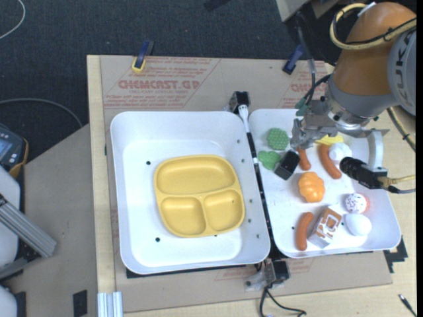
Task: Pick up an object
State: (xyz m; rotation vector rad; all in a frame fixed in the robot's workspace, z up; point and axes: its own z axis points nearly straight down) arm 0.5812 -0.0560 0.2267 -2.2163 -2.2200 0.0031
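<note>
From my station I log the following on the worktop (99, 177).

Left bin (132, 144): one yellow divided tray (198, 195), three compartments, lying flat near the middle.

Right bin (277, 233): a green knobbly round item (277, 138) at the far left corner, a flatter green piece (268, 157) just in front of it, and a small black block (286, 165) touching that piece. Toward the middle, an orange pumpkin-like item (311, 187). An orange sausage (329, 161) lies at a slant to its far right, with a white object (341, 152) beside it. Along the near edge: a second orange sausage (303, 230), a brown-and-white box (325, 227) touching it, a white egg (358, 225), and a speckled pink-white ball (355, 203) just behind the egg.

Claw (301, 140): low over the far part of the right bin, just above a short orange item (305, 159). I cannot tell how wide its fingers stand or whether anything is between them.
</note>
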